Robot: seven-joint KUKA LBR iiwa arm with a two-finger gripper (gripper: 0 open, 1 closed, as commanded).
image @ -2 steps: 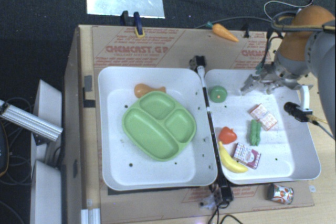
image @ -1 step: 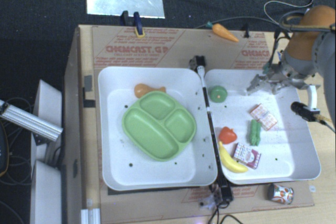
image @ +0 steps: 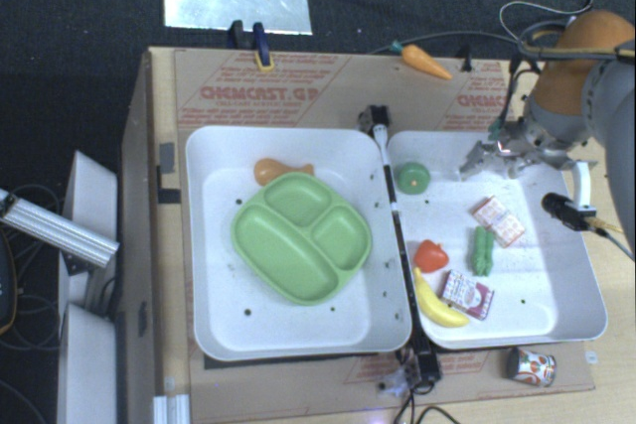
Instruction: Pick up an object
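Arm (image: 586,65) bent low over right bin's (image: 566,313) far edge — gripper (image: 487,157) spread open, unladen.

Grey arm (image: 606,99) reaching in from the right edge of the camera view, bent downward at the wrist. Orange band (image: 586,40) bulging above the wrist, near the top right corner. Wrist pointing left and slightly down. Claw (image: 487,159) splayed out at the end of the wrist, metallic, low over the upper right part of the right-hand bin (image: 576,313). Fingers (image: 472,164) spread apart, nothing between them.
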